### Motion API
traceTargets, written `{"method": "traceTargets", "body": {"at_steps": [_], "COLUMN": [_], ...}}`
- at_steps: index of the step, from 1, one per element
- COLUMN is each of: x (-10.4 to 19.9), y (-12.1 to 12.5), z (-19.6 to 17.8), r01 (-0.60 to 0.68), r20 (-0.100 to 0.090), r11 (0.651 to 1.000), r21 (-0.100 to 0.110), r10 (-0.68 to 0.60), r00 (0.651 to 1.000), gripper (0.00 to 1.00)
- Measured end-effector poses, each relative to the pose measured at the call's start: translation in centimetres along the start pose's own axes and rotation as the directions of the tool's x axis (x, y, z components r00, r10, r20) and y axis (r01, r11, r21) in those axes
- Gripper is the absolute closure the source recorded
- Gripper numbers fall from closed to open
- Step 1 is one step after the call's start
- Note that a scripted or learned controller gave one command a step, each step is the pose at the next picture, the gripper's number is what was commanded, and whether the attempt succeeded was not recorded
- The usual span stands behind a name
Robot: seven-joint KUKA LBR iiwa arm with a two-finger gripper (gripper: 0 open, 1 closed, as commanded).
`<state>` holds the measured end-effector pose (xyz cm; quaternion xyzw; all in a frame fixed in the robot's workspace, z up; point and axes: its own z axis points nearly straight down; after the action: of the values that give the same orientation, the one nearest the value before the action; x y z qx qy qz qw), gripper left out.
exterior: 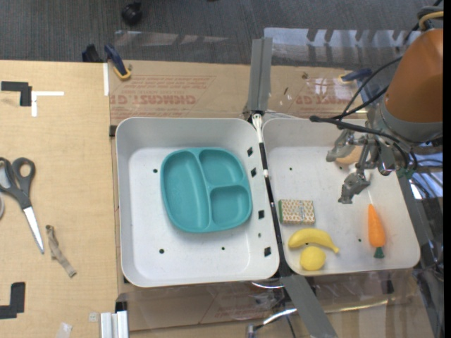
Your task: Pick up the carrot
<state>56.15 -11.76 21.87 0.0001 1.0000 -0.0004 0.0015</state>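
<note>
Gripper (356, 178) hovers over right bin (324, 136), finger state unclear. Carrot (375, 227) lies near right wall. Best approach: align across narrow body, descend straight.

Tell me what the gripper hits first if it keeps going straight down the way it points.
Most likely bare floor of the right bin, not the carrot. The gripper points down with the carrot off to its right, toward the bin's front. Depth is hard to judge from this slant.

Orange carrot (375, 229), green stub end toward the bin's front edge, lying flat lengthwise near the right bin's (331, 267) front-right corner.
</note>
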Motion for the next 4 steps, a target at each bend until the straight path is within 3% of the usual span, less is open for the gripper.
{"method": "traceTargets", "body": {"at_steps": [1,2,3,4], "x": [8.1,6.5,6.2,4.6], "y": [-7.0,-10.4,-10.3,0.0], "z": [-1.1,12.6,11.5,1.4], "r01": [-0.059,0.060,0.065,0.124], "r20": [0.001,0.002,0.008,0.003], "r11": [0.998,0.998,0.998,0.992], "r21": [0.000,0.000,0.003,-0.001], "r10": [0.059,-0.060,-0.065,-0.124], "r00": [0.998,0.998,0.998,0.992], "gripper": [0.00,0.00,1.00,1.00]}}
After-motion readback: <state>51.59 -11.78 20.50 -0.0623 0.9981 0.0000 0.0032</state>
